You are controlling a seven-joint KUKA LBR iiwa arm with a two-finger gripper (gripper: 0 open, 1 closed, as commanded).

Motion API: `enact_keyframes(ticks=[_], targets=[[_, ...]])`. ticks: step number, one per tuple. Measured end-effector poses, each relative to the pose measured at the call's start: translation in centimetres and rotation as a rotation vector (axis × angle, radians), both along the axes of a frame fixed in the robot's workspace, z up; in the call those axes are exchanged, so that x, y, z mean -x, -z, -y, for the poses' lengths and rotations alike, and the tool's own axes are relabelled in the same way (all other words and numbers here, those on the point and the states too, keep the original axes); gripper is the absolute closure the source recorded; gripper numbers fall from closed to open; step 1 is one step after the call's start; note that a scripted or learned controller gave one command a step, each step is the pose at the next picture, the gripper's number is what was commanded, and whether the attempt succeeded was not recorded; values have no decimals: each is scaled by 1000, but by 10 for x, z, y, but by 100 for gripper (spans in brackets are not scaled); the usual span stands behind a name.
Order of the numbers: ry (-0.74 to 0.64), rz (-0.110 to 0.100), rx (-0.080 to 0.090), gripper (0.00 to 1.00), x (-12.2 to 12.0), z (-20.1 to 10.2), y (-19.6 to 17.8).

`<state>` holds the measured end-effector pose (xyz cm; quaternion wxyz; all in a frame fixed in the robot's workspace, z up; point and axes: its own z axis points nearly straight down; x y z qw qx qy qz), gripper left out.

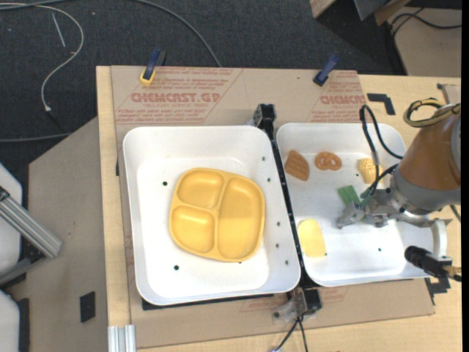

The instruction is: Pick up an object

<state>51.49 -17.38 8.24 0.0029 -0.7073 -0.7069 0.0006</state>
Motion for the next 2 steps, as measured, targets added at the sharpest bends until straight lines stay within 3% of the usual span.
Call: enact_keyframes(ticks=[1, 2], targets=[[0, 6, 2, 100, -2, 0, -14], [-2, 10, 4, 100, 0, -9, -64]])
